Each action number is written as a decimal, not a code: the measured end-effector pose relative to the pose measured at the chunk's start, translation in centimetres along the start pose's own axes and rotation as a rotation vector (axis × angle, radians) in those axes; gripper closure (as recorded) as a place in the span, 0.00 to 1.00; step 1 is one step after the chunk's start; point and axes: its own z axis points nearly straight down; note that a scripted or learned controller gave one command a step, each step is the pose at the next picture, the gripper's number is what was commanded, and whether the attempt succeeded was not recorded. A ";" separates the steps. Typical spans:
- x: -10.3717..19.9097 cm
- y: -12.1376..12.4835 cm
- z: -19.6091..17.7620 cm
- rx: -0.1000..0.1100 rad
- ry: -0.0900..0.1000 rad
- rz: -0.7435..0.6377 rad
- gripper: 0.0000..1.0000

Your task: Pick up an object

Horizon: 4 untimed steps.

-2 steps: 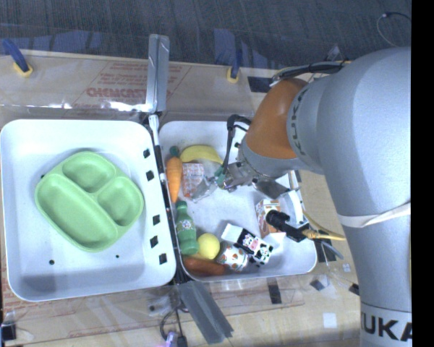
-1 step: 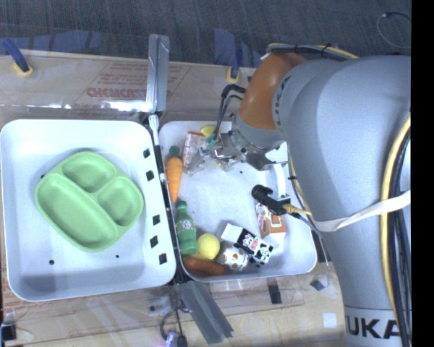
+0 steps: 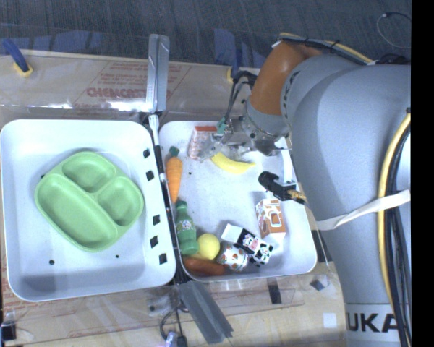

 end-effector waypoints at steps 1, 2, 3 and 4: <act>0.3 0.1 -1.0 0.001 0.001 -0.010 1.00; 0.3 0.1 -1.0 0.002 0.001 -0.011 0.00; 0.5 0.2 -2.1 0.000 0.000 -0.020 1.00; 0.5 0.2 -2.1 0.001 0.001 -0.021 0.00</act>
